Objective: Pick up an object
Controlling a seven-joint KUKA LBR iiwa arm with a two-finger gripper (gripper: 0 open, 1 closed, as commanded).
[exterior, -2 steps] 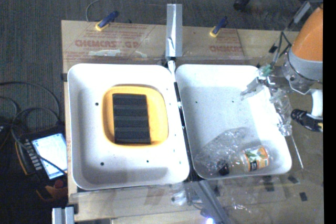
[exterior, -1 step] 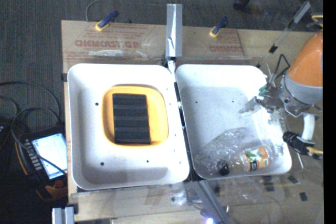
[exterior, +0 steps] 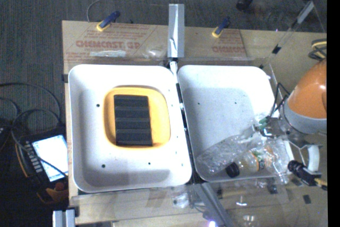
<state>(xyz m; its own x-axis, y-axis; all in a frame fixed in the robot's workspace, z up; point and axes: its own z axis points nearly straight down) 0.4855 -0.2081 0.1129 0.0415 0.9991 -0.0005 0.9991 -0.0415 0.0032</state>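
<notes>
White bins: two shallow white plastic bins are seen side by side on the counter (exterior: pixel 133 42), the left bin (exterior: pixel 85 93) and the right bin (exterior: pixel 223 93) touching along their inner rims.
Left bin contents: a yellow rounded-square plastic tray with a black ribbed insert (exterior: pixel 136 117) is laid flat near the middle of the left bin.
Right bin contents: a crushed clear plastic bottle with a black cap (exterior: pixel 241 156) is laid on its side in the near right corner of the right bin, the cap pointed toward the near rim.
Arm: the grey arm with the orange band (exterior: pixel 311 95) is seen at the right edge, reaching over the right bin's right rim.
Gripper: the gripper (exterior: pixel 268 127) is seen just above the far end of the crushed bottle, close to it or touching it; which cannot be told.
Jaws: hidden among clear plastic and wrist parts; whether they are parted or closed cannot be told, and no hold on the bottle can be made out.
Counter: a brown board with red lettering is covered by a clear sheet, held by two blue-and-yellow clamps (exterior: pixel 108 20) at the far edge.
Floor: a tablet with a lit screen (exterior: pixel 50 156) is laid left of the counter.
</notes>
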